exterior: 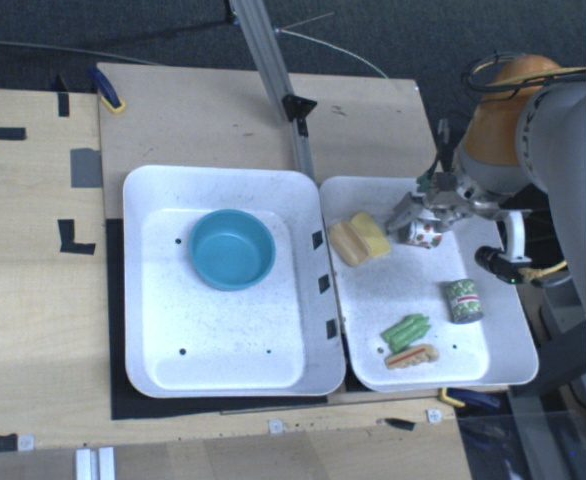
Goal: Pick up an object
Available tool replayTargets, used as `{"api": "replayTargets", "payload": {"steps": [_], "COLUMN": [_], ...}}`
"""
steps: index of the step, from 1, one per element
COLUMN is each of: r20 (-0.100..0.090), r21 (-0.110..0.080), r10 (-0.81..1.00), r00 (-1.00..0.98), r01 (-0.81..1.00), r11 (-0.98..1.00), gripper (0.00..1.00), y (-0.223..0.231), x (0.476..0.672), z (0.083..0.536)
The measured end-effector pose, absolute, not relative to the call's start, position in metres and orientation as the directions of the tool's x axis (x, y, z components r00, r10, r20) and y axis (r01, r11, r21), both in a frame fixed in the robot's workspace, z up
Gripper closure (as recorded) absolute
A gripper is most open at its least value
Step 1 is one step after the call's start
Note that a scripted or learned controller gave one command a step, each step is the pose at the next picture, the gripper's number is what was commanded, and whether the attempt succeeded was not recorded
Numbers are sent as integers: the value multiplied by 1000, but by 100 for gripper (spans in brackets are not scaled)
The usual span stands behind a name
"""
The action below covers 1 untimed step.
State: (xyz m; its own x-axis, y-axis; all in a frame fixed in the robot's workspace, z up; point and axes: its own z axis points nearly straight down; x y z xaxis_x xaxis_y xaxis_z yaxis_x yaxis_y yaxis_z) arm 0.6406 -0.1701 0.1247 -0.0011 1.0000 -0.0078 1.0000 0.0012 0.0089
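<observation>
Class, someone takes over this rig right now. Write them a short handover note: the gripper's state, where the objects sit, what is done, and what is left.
Gripper: low over the upper part of the right bin, just right of the yellow sponge. Whether it is open or shut cannot be told, and nothing is seen held in it.
Right bin: yellow sponge at upper left, green can at the right side, green bean pod with an orange-red piece just below it near the front.
Left bin: blue bowl.
Done: the arm is over the right bin; nothing lifted.
Left: grasp one object and raise it; the sponge looks nearest.
</observation>
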Motion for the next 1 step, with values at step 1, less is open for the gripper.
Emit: {"api": "replayTargets", "payload": {"steps": [1], "r20": [-8], "r21": [17], "r10": [1000], "r00": [-3], "r01": [1000], "r11": [4], "gripper": [100], "y": [-169], "x": [643], "z": [140]}}
